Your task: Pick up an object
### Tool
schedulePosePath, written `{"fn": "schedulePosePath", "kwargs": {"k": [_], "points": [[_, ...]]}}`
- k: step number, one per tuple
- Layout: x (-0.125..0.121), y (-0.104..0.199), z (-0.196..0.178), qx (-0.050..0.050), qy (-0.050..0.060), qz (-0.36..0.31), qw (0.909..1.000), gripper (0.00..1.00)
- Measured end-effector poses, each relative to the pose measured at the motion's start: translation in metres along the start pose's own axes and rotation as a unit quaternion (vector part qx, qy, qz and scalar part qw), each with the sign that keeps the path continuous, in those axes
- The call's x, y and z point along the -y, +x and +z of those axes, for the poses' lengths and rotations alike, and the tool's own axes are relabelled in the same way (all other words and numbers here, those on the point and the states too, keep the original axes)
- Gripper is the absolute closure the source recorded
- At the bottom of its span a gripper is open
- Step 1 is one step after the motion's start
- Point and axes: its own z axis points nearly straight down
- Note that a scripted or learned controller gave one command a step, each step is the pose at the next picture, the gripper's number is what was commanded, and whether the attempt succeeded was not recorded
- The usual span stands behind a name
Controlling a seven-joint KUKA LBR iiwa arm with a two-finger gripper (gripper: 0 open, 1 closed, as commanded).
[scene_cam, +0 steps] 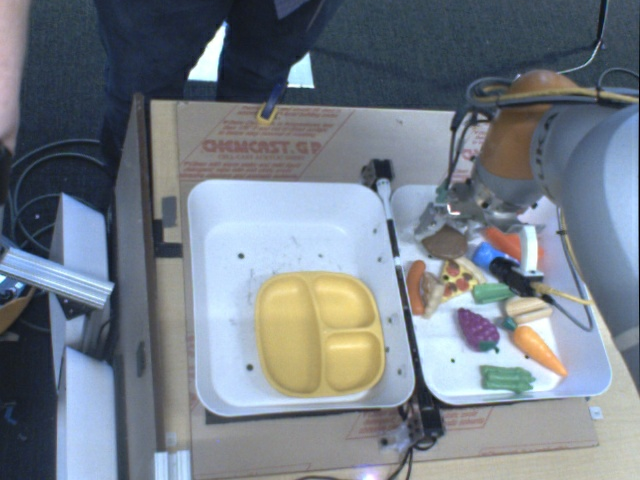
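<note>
Arm: the grey KUKA arm reaches in from the right, its orange band standing above the wrist, and it is tipped down over the far end of the right bin.

Gripper: the gripper sits low inside the right bin, near its far left corner, just above a brown object.

Fingers: too dark and too cluttered there to call; whether they are apart or together cannot be told.

Brown object: a dark brown piece lies right under the gripper, touching or nearly touching it; nothing shows it lifted or clamped.

Right bin contents: a crowd of toy food. A pizza slice lies just below the brown piece, a small orange carrot beside it along the bin's left wall. Purple grapes sit near the middle, a green pod near the front rim, a larger carrot to the right of the grapes.

More in the bin: a blue piece, a green piece and an orange-red piece cluster close to the gripper's right side.

Left bin: the left bin holds a yellow divided plate, lying flat toward the front right.

Bench: cardboard with red print lies under both bins.

Behind: a person in dark clothes stands at the far edge.
</note>
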Motion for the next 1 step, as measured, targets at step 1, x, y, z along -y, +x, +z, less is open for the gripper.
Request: {"fn": "schedulePosePath", "kwargs": {"k": [1], "points": [[0.0548, 0.0122, 0.0003, 0.000, 0.002, 0.002, 1.0000, 0.00]]}}
